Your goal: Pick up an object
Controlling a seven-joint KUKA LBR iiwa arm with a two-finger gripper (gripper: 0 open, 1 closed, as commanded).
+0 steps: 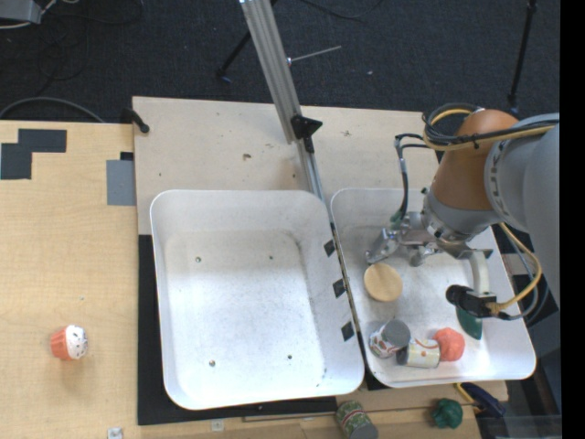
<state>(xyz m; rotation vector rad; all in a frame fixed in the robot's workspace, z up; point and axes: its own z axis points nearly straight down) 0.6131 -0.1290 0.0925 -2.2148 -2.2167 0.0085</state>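
Fingers [395, 245] of the gripper hang low over the right bin [512, 359], just above and touching or nearly touching a round tan disc [383, 283]; whether they are apart or together cannot be told from this slant, and nothing shows clamped between them. The disc lies flat on the bin floor, near its left wall. Toward the bin's near edge sit a small grey cup [394, 336] on its side, a white cup [422, 353] beside it, and an orange-red ball [450, 343] touching the white cup. A dark green piece [472, 321] lies at the right side under a black part of the arm [498, 176] (grey, with an orange band above the wrist).

The left bin [247, 291] is white with faint specks. Both bins rest on a pale counter [210, 144], with a black mat showing at the left bin's edge. A slanted metal rail [274, 62] rises from the counter between the bins. To the left, a wooden surface [55, 245] carries a small orange and white toy [69, 343]. A green object [447, 413] and a dark round one [352, 419] lie in front of the bins. Dark carpet [137, 44] with cables lies beyond.
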